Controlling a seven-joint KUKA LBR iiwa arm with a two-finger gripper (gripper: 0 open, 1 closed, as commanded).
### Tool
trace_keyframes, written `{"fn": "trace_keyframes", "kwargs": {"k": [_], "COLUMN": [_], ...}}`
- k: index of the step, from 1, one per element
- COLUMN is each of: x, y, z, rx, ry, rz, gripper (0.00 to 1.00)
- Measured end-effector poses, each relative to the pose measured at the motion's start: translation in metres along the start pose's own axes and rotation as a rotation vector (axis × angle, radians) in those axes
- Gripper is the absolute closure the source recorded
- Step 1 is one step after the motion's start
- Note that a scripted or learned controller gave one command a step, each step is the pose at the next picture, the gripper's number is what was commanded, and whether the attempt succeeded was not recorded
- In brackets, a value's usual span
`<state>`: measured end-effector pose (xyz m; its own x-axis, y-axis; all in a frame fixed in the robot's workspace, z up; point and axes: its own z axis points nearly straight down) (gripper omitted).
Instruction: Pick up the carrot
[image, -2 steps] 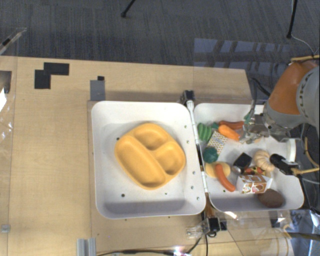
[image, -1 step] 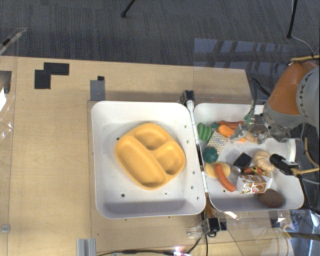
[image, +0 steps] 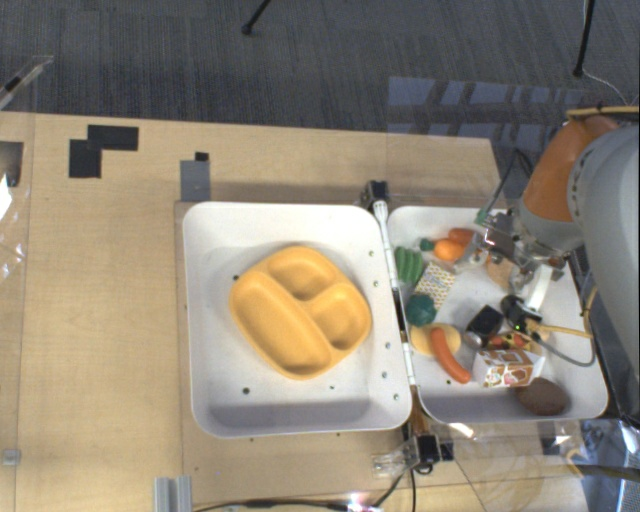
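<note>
Clutter crowds the carrot (image: 450, 355) near the right bin's (image: 590, 400) front edge; my gripper (image: 512, 262), state unclear, may snag neighbours.

There are two shallow white plastic bins: a left bin (image: 200, 300) and a right bin (image: 590, 395). The left bin holds one yellow plastic tray with three sections (image: 300, 310). The right bin holds one long orange carrot (image: 449, 355), one round brown lump (image: 543, 396), one small printed carton (image: 505, 365) and one ridged green toy vegetable (image: 409, 266).
</note>
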<state>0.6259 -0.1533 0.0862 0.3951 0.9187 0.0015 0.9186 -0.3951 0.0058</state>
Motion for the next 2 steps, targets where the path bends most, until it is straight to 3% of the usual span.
{"fn": "trace_keyframes", "kwargs": {"k": [1, 2], "x": [0.038, 0.042], "y": [0.016, -0.054], "z": [-0.004, -0.002], "rx": [0.055, -0.002], "ry": [-0.039, 0.001], "rz": [0.357, 0.397], "gripper": [0.00, 0.00]}}
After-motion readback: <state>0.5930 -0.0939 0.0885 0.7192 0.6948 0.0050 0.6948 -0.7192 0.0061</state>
